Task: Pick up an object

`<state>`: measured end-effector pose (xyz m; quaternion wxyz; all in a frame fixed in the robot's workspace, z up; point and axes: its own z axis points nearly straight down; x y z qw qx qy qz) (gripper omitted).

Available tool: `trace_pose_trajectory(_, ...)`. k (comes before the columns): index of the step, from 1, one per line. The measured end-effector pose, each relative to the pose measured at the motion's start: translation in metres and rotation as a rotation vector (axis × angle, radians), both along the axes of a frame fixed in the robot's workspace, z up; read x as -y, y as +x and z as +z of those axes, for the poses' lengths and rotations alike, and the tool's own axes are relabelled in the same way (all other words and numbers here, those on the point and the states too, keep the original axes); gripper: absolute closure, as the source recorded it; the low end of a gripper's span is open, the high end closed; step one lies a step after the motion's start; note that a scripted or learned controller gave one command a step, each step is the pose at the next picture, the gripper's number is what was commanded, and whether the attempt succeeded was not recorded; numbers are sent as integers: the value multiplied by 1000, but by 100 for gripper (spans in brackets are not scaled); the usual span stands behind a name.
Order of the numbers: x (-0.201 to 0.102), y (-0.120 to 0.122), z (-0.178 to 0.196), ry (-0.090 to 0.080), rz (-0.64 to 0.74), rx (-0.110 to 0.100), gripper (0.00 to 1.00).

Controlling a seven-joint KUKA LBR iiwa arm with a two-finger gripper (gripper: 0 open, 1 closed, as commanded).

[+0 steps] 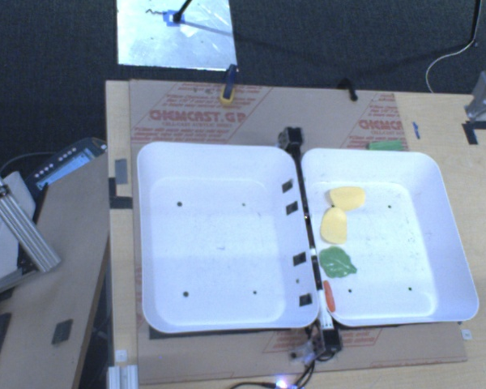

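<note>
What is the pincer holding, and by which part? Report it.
Nothing can be reported as held: the two yellow pieces, the green leaf-shaped piece and the small orange piece lie loose in the right white bin.

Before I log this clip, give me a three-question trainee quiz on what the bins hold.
1. True or false: the left bin holds the two yellow pieces.
2. Which item lies nearest the front edge of the right bin? A) green piece B) orange piece C) upper yellow piece
3. Fill in: the green piece lies directly below the lower ____ piece in the picture.

Key:
1. False: the upper yellow piece and lower yellow piece are in the right bin.
2. B, the orange piece, by the divider.
3. yellow
</note>
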<state>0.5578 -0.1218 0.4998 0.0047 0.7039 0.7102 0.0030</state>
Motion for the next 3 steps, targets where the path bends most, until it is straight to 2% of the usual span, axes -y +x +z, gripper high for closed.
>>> trace_pose_trajectory(1, -45, -45, 38, 3, 0, -3, 100)
trace_pose_trajectory(2, -15, 72, 32, 1, -8, -12, 100)
trace_pose_trajectory(3, 6, -47, 38, 2, -13, -6, 100)
